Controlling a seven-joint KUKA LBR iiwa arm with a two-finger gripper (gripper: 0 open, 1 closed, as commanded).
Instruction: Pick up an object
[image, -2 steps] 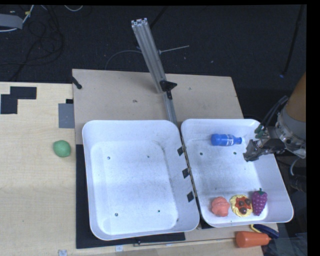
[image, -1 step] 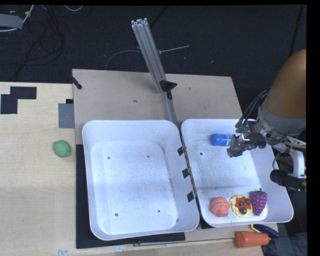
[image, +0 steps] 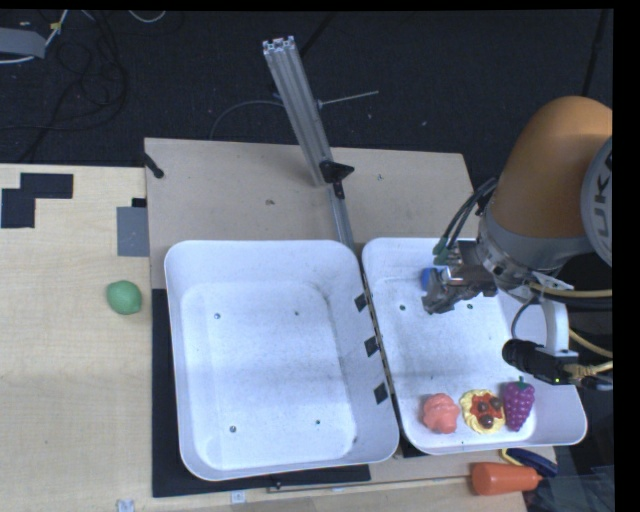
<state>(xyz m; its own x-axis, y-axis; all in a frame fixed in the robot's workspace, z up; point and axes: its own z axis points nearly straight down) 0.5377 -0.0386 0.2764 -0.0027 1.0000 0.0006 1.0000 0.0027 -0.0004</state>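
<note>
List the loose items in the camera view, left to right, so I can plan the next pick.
Green ball → pink toy → yellow toy → orange carrot → purple grapes.

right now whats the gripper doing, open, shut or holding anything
Two-finger gripper: over the right white bin, nothing seen between its fingers; open or shut cannot be told.

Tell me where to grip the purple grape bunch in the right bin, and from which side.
Take the purple plastic grape bunch across its wide upper body, coming straight down from above. It lies flat near the right white bin's front rim, with the yellow round toy close on its left, so I'd set the gripper fingers front to back, not left to right.
</note>
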